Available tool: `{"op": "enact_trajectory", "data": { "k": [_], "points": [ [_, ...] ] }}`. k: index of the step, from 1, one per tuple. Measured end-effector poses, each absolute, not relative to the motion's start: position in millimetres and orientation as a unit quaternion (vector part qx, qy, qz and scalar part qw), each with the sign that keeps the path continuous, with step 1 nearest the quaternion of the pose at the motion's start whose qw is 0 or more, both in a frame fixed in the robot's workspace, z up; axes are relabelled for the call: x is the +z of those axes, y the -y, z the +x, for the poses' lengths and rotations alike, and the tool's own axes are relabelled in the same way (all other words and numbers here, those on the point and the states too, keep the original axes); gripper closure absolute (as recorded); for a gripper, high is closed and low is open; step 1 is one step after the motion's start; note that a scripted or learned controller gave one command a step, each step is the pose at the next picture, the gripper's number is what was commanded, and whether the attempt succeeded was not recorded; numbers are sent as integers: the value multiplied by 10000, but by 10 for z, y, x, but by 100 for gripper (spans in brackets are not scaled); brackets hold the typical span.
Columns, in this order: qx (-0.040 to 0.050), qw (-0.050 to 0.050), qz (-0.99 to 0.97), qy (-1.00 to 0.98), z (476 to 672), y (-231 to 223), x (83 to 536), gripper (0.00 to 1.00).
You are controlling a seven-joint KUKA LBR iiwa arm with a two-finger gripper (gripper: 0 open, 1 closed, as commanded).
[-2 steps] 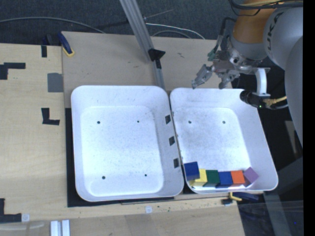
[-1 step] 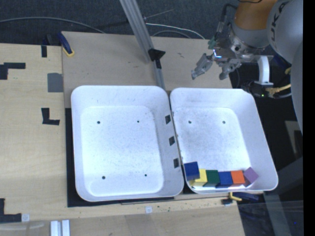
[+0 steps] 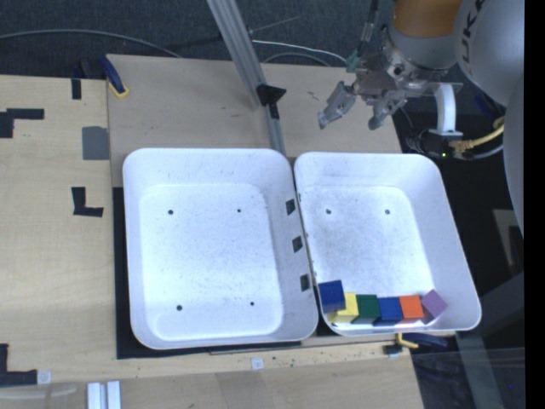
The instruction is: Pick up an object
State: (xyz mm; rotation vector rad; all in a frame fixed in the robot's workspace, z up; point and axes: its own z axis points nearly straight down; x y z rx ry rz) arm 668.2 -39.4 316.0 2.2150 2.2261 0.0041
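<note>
Blocks (image 3: 380,305) along right bin's (image 3: 443,194) near wall

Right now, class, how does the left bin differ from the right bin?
The right bin has coloured blocks lined along its near edge; the left bin shows bare white floor. The claw hangs above the right bin's far edge, well away from the left bin. Both are shallow, white and speckled.

Two white bins (image 3: 209,164) sit side by side. Six blocks lie in one of them (the right): two blue (image 3: 330,294), one yellow (image 3: 348,306), one green (image 3: 367,306), one orange (image 3: 411,307), one purple (image 3: 433,302).
</note>
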Motion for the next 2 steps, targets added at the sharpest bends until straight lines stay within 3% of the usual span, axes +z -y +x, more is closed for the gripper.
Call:
{"op": "enact_trajectory", "data": {
  "k": [1,2],
  "points": [
    [7,6,7061,-7081,6618,301,3464,0],
    [-10,-13,7050,-7092,6727,-245,3237,0]
  ]
}}
